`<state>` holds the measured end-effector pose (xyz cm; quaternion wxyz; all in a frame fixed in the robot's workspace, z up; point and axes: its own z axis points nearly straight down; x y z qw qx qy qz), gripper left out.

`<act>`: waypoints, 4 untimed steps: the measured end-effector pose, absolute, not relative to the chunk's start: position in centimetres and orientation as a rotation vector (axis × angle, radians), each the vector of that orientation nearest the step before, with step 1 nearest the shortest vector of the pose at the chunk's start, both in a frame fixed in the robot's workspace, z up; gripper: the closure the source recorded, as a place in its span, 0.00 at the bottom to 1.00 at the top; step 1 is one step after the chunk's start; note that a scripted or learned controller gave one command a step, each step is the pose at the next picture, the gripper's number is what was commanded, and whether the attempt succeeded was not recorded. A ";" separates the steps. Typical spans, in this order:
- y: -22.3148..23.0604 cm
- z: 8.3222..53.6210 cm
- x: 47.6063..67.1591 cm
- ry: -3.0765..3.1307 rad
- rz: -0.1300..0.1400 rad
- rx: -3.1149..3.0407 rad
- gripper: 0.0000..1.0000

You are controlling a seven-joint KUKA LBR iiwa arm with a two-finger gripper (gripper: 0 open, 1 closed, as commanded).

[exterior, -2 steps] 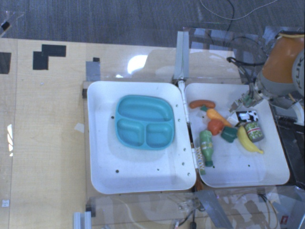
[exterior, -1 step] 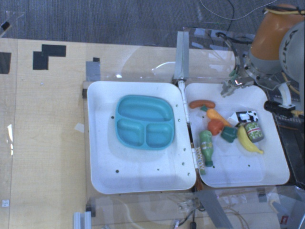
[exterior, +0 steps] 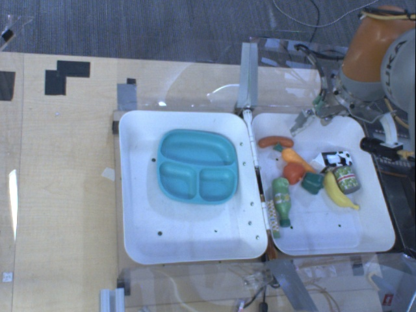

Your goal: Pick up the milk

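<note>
The milk (exterior: 337, 158), a small white carton with black cow patches, lies in the right bin (exterior: 325, 236) near its right side. It touches a green-labelled can (exterior: 347, 179) and a banana (exterior: 338, 192). My gripper (exterior: 311, 119) hangs over the bin's far edge, up and to the left of the milk and well apart from it. Its two fingers are spread, with nothing between them. The grey arm with its orange band (exterior: 370, 41) comes in from the upper right.
Also in the right bin are a sausage (exterior: 275, 141), a carrot (exterior: 298, 158), a red tomato (exterior: 293, 172), a green pepper (exterior: 312, 183) and a green bottle (exterior: 281, 200). A blue divided plate (exterior: 197, 166) sits in the left bin (exterior: 140, 194). A metal post (exterior: 247, 77) stands between the bins at the back.
</note>
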<state>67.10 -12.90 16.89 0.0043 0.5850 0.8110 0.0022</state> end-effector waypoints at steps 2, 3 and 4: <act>-20.1 9.5 62.2 2.659 0.019 1.643 0.00; -19.2 10.9 62.8 2.660 0.037 1.624 1.00; -15.9 18.4 64.9 2.559 0.006 1.807 1.00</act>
